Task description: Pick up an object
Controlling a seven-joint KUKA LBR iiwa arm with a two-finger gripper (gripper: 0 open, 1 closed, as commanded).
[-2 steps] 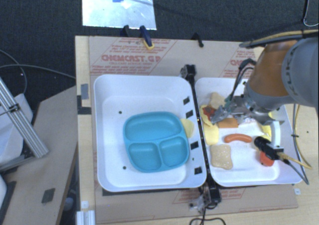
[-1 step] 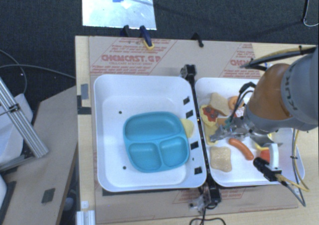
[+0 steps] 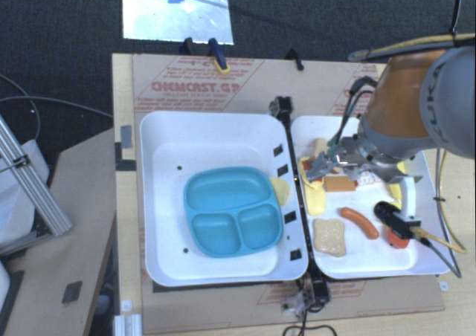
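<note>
Currently the biggest thing on my feed is the printed cardboard sheet (image 3: 201, 82) that lines the bench, with both bins standing on it side by side. The left bin (image 3: 160, 178) holds a blue divided tray (image 3: 230, 208), which lies flat and takes up much of its floor. A small yellow piece (image 3: 280, 190) sits at the tray's right edge, against the wall shared with the neighbouring bin. The grey arm (image 3: 416, 97), orange band uppermost, reaches in from the right and leans over the right bin (image 3: 368, 259).

All the loose pickable items I can make out lie in that right bin. The gripper (image 3: 316, 169) hangs low over its upper left part, close to the dividing wall. From this angle I cannot tell whether it is spread or pressed together, and I see nothing clearly pinched in it.

A pale bread slice (image 3: 329, 237) lies near the bin's front left corner. Just to its right, a reddish sausage (image 3: 359, 223) lies at a slant. An orange block (image 3: 339, 184) rests just beside the gripper, on its right. A flat yellow piece (image 3: 317, 202) lies below the gripper, between it and the bread. A small beige item (image 3: 320, 147) sits above the gripper, toward the bin's back wall.
</note>
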